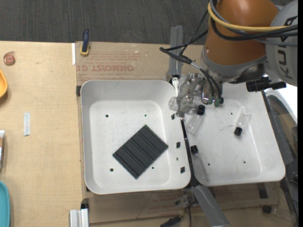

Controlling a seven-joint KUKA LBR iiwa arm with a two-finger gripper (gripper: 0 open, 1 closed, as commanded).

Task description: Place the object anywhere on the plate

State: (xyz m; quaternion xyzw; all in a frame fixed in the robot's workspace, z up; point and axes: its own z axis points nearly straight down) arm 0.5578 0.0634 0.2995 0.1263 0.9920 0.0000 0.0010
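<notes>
The plate (140, 151) is a dark ribbed rectangle lying at a slant on the floor of the left bin (94, 126). My gripper (188, 109) hangs over the left edge of the right bin (265, 164), close to the wall between the bins. A clear vial (193, 121) with a black cap (200, 110) sits right at the gripper's tip; whether it is held is unclear. A second clear vial (241, 122) with a black cap lies on the right bin's floor, well right of the gripper.
Small black bits lie near the dividing wall (193, 149) and in the left bin's right side (178, 144). Cables loop from the wrist (182, 53) above the bins. A brown cardboard sheet (118, 63) lies behind the left bin.
</notes>
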